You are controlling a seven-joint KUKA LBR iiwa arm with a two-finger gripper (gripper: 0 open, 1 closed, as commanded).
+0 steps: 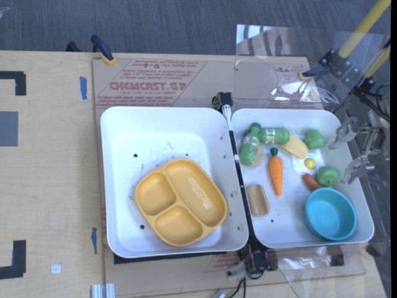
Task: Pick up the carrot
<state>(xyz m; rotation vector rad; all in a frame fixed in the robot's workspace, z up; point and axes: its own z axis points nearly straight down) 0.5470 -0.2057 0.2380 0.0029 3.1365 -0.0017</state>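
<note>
Wooden surface (43,185) carries two white bins. Left bin (124,141) holds a yellow divided plate (180,202). Right bin (285,228) holds the carrot (276,174), lying near its middle, between green bottles (257,141) and a blue bowl (330,213). Whether the fingers are apart or together, I cannot tell.

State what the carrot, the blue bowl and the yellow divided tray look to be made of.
Carrot: probably moulded plastic toy, judging by its uniform orange and smooth green cap. Blue bowl: likely plastic, smooth with a soft sheen. Yellow divided tray: likely matte plastic, with rounded moulded compartments.
</note>
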